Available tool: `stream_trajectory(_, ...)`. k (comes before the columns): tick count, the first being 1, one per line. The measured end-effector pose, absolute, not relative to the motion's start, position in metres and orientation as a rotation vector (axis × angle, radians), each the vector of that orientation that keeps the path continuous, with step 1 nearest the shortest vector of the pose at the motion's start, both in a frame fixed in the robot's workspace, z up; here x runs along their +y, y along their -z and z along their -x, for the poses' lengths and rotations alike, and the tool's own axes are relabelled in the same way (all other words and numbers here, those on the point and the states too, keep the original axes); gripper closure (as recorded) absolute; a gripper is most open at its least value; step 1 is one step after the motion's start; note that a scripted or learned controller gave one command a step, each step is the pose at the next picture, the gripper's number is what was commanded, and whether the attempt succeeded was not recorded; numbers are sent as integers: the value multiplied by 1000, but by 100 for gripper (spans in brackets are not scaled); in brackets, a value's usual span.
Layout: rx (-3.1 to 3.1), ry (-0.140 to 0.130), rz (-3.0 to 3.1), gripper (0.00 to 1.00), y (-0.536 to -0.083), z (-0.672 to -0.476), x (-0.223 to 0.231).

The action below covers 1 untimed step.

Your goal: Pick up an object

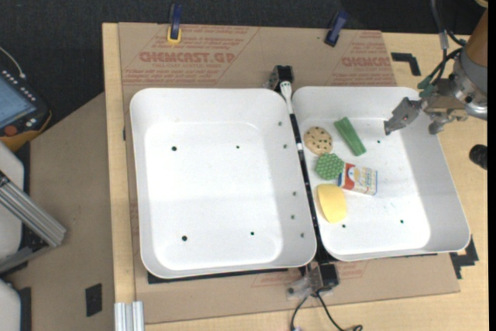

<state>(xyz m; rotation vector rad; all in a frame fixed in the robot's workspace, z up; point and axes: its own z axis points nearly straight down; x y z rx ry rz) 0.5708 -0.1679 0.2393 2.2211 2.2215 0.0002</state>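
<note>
Several small objects lie in the left part of the right bin (418, 225): a round tan cookie (318, 139), a green bar (349, 136), a green bumpy ball (328, 166), a small red, white and blue carton (358, 179) and a yellow block (332, 203). My gripper (415, 122) hovers over the bin's upper right area, to the right of the green bar and apart from it. Its fingers are spread open with nothing between them.
The left bin (155, 190) sits beside the right one, with a black divider strip (298, 159) between them. Both rest on a brown cardboard sheet (232, 50) held by blue clamps (175, 23). The arm's wrist (473, 81) comes in from the right edge.
</note>
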Motion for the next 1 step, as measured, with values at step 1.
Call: stream_trajectory(1,2202,-8,-2215,0,-375,-528,-217)
